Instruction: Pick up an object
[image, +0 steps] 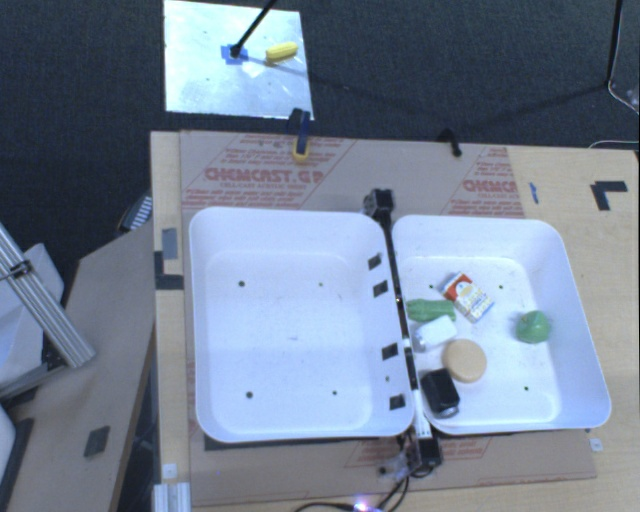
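Note:
The right bin (560, 250) holds several small objects. A red and white packet (467, 296) lies near its middle. A green elongated piece (430, 310) lies against the left wall, with a small white block (433, 331) just below it. A tan round disc (465, 360) sits lower down, and a black object (440, 391) rests at the bin's lower left corner. A green ball-like lump (533, 326) lies toward the right side.
The left bin (210, 240) stands beside the right one, joined by a black-clipped divider (388, 290). Behind the bins lies a metal plate (237, 60) with a yellow object (281, 51). A yellow and blue clamp (299, 135) sits at the board's back edge.

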